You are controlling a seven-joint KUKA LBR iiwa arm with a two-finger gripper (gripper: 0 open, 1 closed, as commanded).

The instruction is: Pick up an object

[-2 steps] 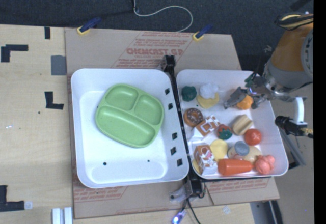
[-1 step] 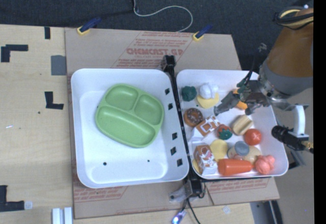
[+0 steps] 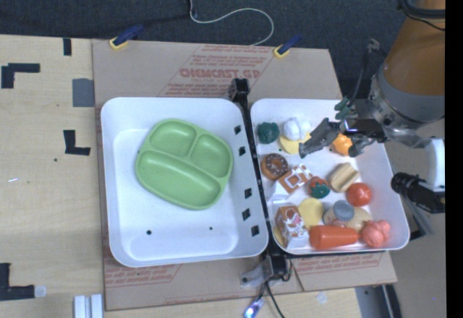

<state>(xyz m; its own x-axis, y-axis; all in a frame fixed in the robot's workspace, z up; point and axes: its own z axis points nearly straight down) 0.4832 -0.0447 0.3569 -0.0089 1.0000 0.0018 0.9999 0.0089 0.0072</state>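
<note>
Nearest the camera, along the front edge of the right bin (image 3: 396, 186), lie an orange carrot (image 3: 334, 237), a pink piece (image 3: 375, 232) at its 3 o'clock side, and a printed packet (image 3: 288, 222) at its 9 o'clock side. Just beyond them sit a yellow piece (image 3: 312, 211), a grey-topped toy (image 3: 342, 212), a red tomato (image 3: 359, 194) and a tan bread roll (image 3: 342, 176). Farther in are a brown donut (image 3: 275, 165) and a red-and-white square piece (image 3: 295, 179). At the back of that bin rest a dark green piece (image 3: 268, 132) and a white ball (image 3: 293, 127), touching a pale yellow piece (image 3: 290, 144). The gripper (image 3: 312, 146) hangs over this back part, its dark fingers (image 3: 323, 132) pointing toward 8 o'clock; whether they are spread or closed cannot be told, and nothing shows between them. An orange piece (image 3: 341, 142) lies just at the gripper's 3 o'clock side. The arm (image 3: 416, 71) comes in from 3 o'clock. In the left bin (image 3: 116, 165) a green divided plate (image 3: 184, 162) lies alone. Farthest off, a thin cable (image 3: 217, 16) loops across dark carpet.
</note>
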